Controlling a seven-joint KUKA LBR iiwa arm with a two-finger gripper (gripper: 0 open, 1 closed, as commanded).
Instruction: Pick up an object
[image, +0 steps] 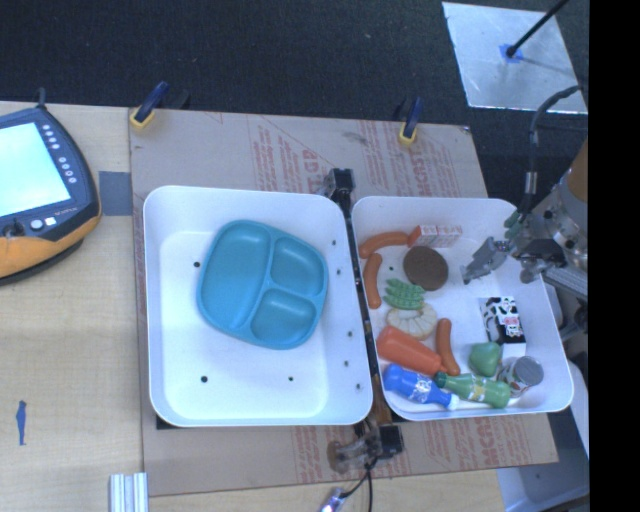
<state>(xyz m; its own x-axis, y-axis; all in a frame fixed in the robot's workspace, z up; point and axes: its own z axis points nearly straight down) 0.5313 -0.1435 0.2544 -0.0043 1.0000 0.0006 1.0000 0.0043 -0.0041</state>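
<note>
Pincer (487, 259) hovers right of brown disc (426, 267).

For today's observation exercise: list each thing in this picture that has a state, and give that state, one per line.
Gripper: above the right bin's upper right part, holding nothing.
Blue tray: right way up in the left bin, compartments bare.
Green bottle: lying on its side.
Blue bottle: lying on its side.
Can: tilted against the right bin's wall.
Tablet: screen lit.
</note>
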